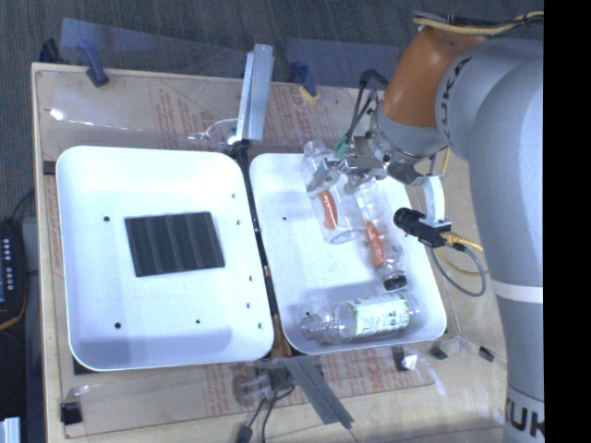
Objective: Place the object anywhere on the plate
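A dark ribbed plate (175,244) lies flat in the middle of the left bin (83,183). A clear plastic bottle (362,320) with a pale label lies on its side along the front wall of the right bin (286,247). My gripper (351,227) hangs over the upper middle of the right bin, well behind the bottle. Its two clear fingers (329,210) with orange inserts stand apart, and I see nothing solid between them. A small dark object (395,282) sits just in front of the right finger.
A black ridge (261,257) divides the two bins. The arm's grey body and orange band (420,72) fill the right side above the right bin. A black cable plug (417,225) sticks out near the bin's right wall. Clamps sit at the bench edges.
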Robot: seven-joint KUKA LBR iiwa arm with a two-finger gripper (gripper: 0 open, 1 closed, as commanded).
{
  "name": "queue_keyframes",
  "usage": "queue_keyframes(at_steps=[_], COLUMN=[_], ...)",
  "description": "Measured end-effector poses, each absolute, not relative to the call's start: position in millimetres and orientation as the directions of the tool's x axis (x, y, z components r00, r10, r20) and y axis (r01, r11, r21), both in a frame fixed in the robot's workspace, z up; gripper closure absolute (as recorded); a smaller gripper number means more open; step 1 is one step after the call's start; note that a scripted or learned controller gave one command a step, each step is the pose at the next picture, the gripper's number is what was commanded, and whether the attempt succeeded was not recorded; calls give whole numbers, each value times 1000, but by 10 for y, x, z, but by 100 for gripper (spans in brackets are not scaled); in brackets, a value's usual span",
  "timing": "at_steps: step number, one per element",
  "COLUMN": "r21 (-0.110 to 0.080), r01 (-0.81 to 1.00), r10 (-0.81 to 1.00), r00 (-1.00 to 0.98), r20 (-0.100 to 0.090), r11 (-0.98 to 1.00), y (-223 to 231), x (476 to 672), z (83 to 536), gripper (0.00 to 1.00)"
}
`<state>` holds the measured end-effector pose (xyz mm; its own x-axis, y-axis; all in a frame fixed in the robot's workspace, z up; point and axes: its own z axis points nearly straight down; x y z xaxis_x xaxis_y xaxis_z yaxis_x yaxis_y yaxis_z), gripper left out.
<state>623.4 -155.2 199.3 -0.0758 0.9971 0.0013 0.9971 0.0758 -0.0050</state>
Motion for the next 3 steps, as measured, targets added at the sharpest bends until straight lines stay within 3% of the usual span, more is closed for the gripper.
queue_keyframes(at_steps=[1, 2, 3], r21=[-6, -6, -2], r01=[964, 993, 914], r10=[964, 993, 914], r00=[-267, -115, -405], r20=[2, 0, 0], r11=[267, 115, 405], y=[-690, 47, 200], x=[6320, 5821, 6562], z=[1941, 1947, 2151], gripper=[100, 100, 100])
